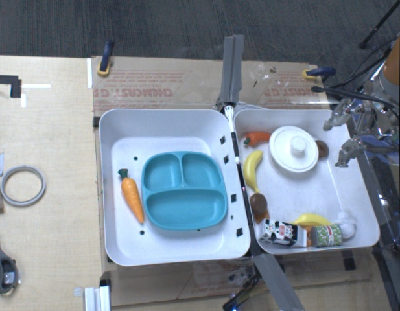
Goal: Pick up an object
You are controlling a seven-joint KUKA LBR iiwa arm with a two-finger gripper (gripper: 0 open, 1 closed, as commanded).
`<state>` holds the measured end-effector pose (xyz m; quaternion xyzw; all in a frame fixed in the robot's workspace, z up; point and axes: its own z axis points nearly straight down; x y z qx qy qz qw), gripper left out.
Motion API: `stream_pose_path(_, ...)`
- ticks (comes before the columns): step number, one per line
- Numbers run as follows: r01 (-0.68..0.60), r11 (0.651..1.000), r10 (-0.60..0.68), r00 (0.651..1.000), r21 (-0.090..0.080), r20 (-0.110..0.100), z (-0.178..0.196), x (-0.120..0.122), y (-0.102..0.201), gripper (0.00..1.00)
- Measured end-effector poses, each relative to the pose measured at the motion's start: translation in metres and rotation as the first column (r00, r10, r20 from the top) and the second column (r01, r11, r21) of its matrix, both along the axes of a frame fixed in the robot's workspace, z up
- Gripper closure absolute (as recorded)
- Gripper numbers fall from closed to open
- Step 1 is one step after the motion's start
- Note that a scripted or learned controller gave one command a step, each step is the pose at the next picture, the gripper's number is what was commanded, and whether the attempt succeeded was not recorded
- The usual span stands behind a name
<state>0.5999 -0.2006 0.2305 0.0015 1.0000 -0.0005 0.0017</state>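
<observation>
The end effector (355, 131) hangs over the right rim of the right bin (368, 203), at that bin's upper right corner. Its metal parts blur together against cables there, so I cannot tell its state; nothing can be made out in its grasp.

The nearest candidate is the white lid (294, 149), a round disc with a knob, lying just to the left of the end effector and a little lower in the view. Being round, it has no long axis to line up with; the knob looks like the likeliest place to pinch. A small brown thing (322, 149) touches the lid's right edge, between lid and end effector, and could get in the way. An orange-red thing (257, 138) lies at the lid's left, and a banana (252, 169) lies below-left of the lid, its length running roughly top to bottom.

Well below the lid, along the bin's bottom wall, sit a second banana (312, 221), a green can (327, 236) and a printed carton (281, 232), packed close together.

The bin floor below the lid is bare white, giving room to descend. The left bin (109, 193), with a blue divided plate (185, 190) and a carrot (131, 195), lies well left of the lid on the tabletop (44, 238).
</observation>
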Motion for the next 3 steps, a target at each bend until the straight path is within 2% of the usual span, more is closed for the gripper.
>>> stream_pose_path(1,-0.056,0.998,0.056,0.998,-0.007,0.02,-0.117,0.027,0.011,0.0)
stream_pose_path(2,0.013,1.0,-0.012,0.999,-0.004,0.033,-0.122,0.028,0.088,0.0)
stream_pose_path(3,-0.121,0.993,0.121,0.993,-0.001,0.002,-0.073,0.006,0.023,0.0)
